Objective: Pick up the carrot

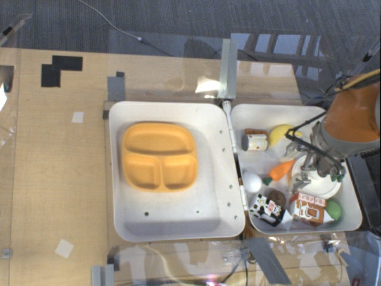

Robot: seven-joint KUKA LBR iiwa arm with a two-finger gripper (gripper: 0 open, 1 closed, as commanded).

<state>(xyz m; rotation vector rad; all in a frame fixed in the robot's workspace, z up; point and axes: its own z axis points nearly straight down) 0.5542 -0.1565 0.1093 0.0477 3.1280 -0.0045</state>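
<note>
The carrot (281, 171) is a small orange piece with a green tip, lying in the middle of the right bin (237, 119). My gripper (302, 176) hangs just to the right of the carrot's thick end, low over the bin, at the end of the grey arm with its orange band (355, 121). The carrot lies beside the gripper, and the view does not settle whether they touch.
Around the carrot lie a small can (256, 141), a yellow lemon (278, 134), a white egg (253, 182), a brown round piece (275, 195), a black-and-white box (265, 210), a red-and-white carton (308, 210), a green item (334, 210) and a white plate (325, 186). The left bin (178, 222) holds an orange divided tray (159, 155).
</note>
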